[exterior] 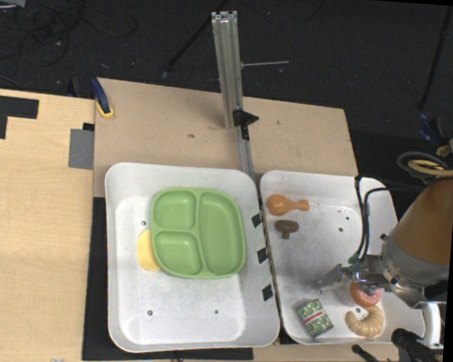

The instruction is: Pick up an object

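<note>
Bins sit side by side on my table [34,222], both white and shallow. The left bin [182,322] holds a green plate [198,233] with three parts, near the bin's far side. A yellow thing [146,252] pokes out from under the plate's left edge, touching it.

The right bin [320,196] has more small things. An orange thing [286,204] shaped like a little drumstick lies near the far left corner of that bin. Just beside it, a bit nearer to me, sits a small brown thing [286,228]. A small green packet [314,317] lies by the near edge of the bin. A tan curved thing [365,323], like a bent roll, lies close to the near right corner, right of the packet and apart from it.

My arm [427,233] reaches in from the right, over the right side of that bin. The claw [365,289] hangs low by the right edge, just above the tan roll. I see something pink and red [365,294] right at the tip of the claw. I cannot tell if it is held or just lying under it. I also cannot tell how wide the claw is.

A metal post [230,70] stands at the far edge of the table, behind the bins.
</note>
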### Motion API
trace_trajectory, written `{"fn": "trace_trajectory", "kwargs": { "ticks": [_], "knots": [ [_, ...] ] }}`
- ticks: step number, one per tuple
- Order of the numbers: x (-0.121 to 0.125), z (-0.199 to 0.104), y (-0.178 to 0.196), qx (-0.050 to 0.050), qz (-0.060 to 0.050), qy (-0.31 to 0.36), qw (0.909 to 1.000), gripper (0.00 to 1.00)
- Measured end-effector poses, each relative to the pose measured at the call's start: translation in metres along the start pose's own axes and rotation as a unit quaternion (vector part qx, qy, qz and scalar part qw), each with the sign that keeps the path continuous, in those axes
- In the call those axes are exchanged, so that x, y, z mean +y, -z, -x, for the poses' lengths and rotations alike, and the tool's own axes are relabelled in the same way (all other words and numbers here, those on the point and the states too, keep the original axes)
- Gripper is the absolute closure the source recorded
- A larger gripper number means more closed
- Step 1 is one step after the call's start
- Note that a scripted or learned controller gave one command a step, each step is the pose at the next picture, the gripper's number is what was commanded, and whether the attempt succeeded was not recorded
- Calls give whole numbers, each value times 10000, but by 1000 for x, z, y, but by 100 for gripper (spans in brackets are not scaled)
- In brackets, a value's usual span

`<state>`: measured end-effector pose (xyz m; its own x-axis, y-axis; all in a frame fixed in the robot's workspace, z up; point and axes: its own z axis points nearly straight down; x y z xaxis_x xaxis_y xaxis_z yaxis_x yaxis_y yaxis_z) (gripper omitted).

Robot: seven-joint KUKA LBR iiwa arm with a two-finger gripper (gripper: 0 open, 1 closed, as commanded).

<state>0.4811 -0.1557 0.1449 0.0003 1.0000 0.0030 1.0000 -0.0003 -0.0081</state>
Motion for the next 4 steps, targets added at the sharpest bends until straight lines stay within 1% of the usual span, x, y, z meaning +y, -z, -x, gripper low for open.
{"fn": "trace_trajectory", "kwargs": {
  "ticks": [1,2,3,4],
  "knots": [
    [1,-1,-51,-6,31,-1,10000,0],
    [2,5,-37,-60,80,-43,9999,100],
    [-1,13,9,-15,41,-22,10000,100],
    [-6,16,52,-18,50,3,10000,100]
  ]
}}
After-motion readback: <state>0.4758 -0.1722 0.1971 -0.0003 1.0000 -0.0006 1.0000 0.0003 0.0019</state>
